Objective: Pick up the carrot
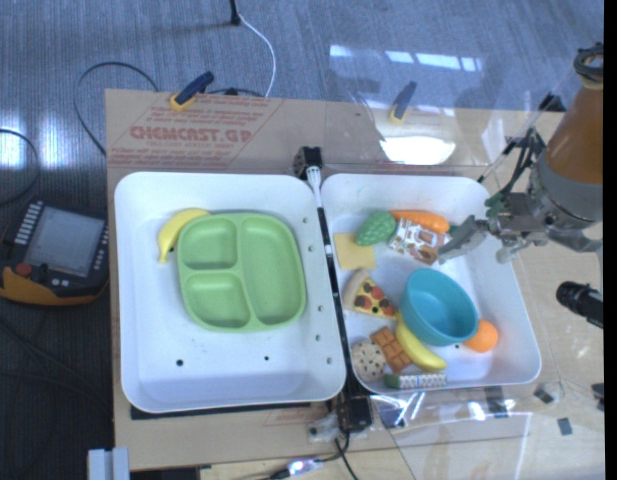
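Observation:
The carrot (421, 218) is a long orange piece with a green end, lying across the far side of the right bin (512, 298). It rests against a white and brown snack packet (418, 241). My gripper (474, 252) hangs over the right part of that bin, to the right of the carrot and slightly nearer the camera. Its fingers (456, 241) are spread open with nothing between them. The left finger points toward the packet, just short of the carrot's right end.
The right bin also holds a green leafy toy (376, 228), a cheese wedge (353, 255), a pizza slice (368, 296), a blue bowl (438, 306), a banana (420, 349), an orange (482, 336) and a cookie (366, 360). In the left bin lie a green divided plate (238, 268) and a second banana (176, 227).

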Robot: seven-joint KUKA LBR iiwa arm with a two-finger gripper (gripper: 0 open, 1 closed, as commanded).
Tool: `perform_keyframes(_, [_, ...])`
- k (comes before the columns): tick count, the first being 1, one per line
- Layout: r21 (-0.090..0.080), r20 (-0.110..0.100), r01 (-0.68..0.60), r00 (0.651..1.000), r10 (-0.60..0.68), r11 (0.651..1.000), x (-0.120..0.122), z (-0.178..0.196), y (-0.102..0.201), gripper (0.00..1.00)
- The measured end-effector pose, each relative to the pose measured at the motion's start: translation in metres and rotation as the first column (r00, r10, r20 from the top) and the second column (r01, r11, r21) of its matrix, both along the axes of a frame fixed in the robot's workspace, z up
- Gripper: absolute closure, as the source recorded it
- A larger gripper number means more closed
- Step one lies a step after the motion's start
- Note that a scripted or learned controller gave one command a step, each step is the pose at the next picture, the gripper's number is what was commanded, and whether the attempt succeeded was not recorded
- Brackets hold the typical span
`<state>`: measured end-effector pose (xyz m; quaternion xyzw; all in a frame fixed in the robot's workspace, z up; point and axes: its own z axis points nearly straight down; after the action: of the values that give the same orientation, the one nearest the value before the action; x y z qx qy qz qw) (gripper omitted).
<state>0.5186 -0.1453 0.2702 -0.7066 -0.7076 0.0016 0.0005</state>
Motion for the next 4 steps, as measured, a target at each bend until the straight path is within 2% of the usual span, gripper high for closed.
perform_keyframes(1, [-0.003, -0.004, 0.023, 1.0, -0.023, 1.0, -0.037, -0.044, -0.078, 0.0])
perform_keyframes(2, [0.007, -0.006, -0.193, 0.981, 0.193, 0.981, -0.037, -0.161, -0.069, 0.0])
perform_keyframes(3, [0.001, 0.002, -0.373, 0.928, 0.373, 0.928, -0.035, -0.15, -0.077, 0.0])
perform_keyframes(4, [0.003, 0.008, -0.534, 0.845, 0.534, 0.845, -0.03, -0.177, -0.076, 0.0])
